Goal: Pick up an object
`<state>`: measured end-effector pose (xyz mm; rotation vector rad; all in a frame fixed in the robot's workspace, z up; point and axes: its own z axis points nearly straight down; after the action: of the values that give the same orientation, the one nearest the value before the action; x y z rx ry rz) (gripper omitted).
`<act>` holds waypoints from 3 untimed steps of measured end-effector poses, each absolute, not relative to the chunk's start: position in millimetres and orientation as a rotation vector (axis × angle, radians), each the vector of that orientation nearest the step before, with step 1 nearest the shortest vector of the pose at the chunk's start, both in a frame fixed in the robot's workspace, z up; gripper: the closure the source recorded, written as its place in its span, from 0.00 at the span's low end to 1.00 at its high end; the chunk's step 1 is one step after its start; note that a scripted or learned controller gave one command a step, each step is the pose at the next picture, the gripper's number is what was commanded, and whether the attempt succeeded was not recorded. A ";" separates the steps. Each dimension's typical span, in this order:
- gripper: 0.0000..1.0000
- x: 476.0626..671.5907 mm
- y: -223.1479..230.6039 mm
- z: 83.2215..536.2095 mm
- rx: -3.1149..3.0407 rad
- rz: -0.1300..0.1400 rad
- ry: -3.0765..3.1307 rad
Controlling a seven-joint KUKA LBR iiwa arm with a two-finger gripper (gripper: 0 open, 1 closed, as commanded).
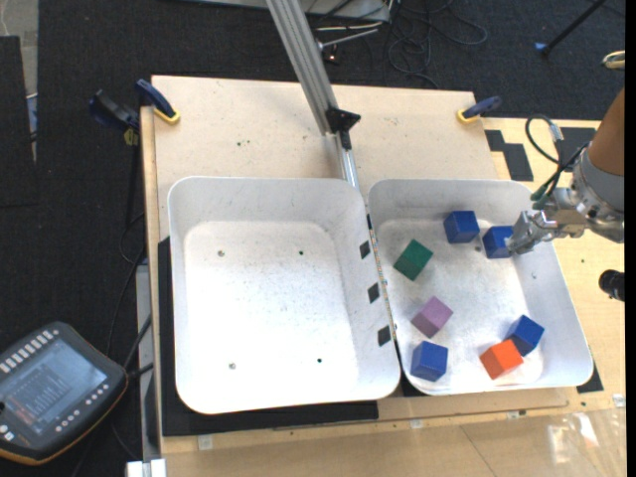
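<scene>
The gripper [521, 237] sits at the right bin's [556, 306] far right edge — whether it grips, I cannot tell. A blue cube [496, 240] lies touching its tip; another blue cube [460, 227] sits just left.

The light was bright and even, as if it came from above. The two white bins [268, 192] shone almost too white, with no hard glare. Shadows under the little blocks were small and soft. The floor around the desk [248, 117] stayed dark. The picture looked a bit grainy.
</scene>
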<state>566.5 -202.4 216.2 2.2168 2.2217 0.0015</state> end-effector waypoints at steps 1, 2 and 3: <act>1.00 576.3 -145.3 229.2 2.210 0.005 2.230; 1.00 587.7 -101.6 233.9 2.212 0.004 2.229; 1.00 594.4 -51.3 238.4 2.212 0.004 2.230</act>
<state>594.4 -51.3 238.4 2.2117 2.2304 0.0035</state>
